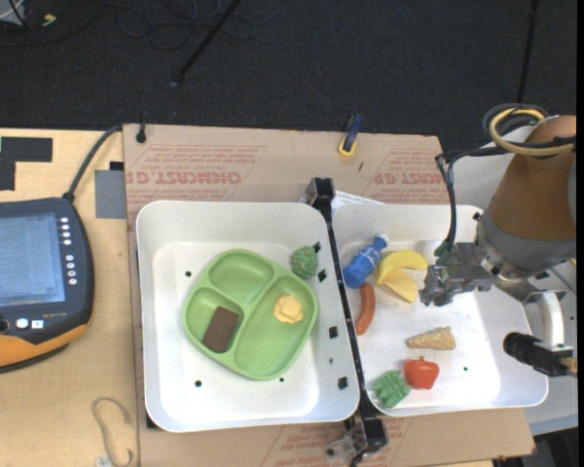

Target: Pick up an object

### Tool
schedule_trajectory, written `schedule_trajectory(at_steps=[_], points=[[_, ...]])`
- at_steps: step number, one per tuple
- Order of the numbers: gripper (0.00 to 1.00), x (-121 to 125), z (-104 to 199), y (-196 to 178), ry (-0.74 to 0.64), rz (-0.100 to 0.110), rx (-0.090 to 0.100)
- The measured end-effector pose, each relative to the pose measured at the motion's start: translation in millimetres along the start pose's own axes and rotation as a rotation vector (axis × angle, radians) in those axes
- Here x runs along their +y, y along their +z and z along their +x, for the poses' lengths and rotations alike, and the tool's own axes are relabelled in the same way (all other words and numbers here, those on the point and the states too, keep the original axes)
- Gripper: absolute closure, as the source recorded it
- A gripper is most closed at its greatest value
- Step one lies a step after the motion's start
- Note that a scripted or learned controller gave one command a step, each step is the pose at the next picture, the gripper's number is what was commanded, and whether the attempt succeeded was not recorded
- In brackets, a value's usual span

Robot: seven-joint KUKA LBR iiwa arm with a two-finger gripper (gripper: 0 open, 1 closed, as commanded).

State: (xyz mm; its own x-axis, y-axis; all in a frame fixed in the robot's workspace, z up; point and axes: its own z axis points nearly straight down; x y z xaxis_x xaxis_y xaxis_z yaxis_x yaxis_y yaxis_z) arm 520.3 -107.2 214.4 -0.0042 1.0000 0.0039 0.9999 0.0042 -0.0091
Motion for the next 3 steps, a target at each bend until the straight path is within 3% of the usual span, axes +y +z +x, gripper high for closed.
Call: schedule_trajectory(at_steps=[2,3], points=[[1.0,-6,116,-17,-0.002,-0.003,-0.002],[1.0,-14,142,-1,0.001,0.001,-0.004]])
